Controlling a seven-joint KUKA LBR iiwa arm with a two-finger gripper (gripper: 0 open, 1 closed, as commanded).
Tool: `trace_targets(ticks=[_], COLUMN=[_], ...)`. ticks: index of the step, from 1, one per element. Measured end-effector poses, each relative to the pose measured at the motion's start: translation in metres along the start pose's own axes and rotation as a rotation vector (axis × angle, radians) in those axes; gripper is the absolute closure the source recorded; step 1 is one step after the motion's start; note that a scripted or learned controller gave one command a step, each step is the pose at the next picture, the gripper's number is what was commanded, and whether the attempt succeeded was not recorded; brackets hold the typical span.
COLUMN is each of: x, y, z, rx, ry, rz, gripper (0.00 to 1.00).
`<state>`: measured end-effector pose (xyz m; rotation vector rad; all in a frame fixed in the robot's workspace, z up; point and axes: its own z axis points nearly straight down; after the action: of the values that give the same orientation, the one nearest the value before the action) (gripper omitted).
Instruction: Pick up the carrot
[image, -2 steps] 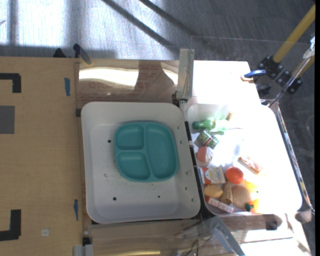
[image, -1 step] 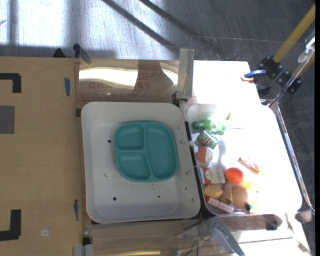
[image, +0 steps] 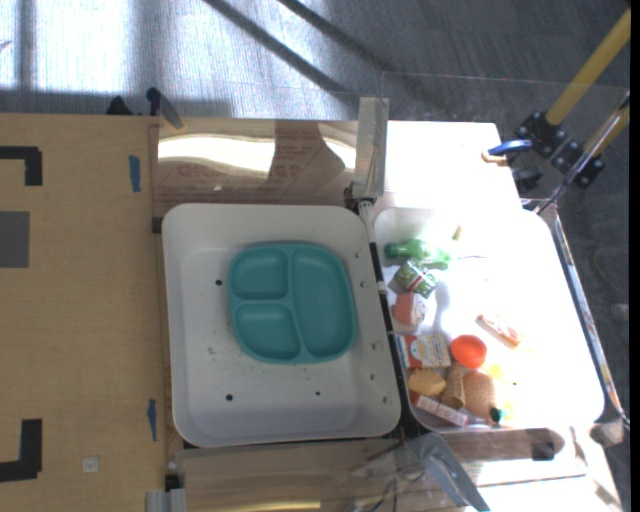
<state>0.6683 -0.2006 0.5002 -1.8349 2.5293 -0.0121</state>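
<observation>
The right bin (image: 530, 270) is brightly lit and holds a cluster of toy foods along its left side. A slim orange piece that looks like the carrot (image: 498, 330) lies slanted on the bin floor, a little apart to the right of the cluster. Just below and left of it sits a round orange-red fruit (image: 468, 350). Glare washes out fine detail, so I cannot be sure which orange piece is the carrot.
The left bin (image: 190, 300) holds a teal divided plate (image: 293, 302). In the right bin are a green bottle (image: 410, 250), a green can (image: 415, 279), a white packet (image: 432, 348) and brown bread-like pieces (image: 478, 392). A yellow pole with black clamps (image: 560, 140) stands at the top right.
</observation>
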Motion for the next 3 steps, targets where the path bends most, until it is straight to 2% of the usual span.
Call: trace_targets(ticks=[1, 2, 3], x=[0.021, 0.033, 0.019], y=[-0.006, 0.044, 0.041], z=[0.014, 0.288, 0.167], rx=[-0.012, -0.029, 0.0], ry=[0.003, -0.004, 0.006], rz=[-0.342, -0.524, -0.624], gripper=[1.0, 1.0, 1.0])
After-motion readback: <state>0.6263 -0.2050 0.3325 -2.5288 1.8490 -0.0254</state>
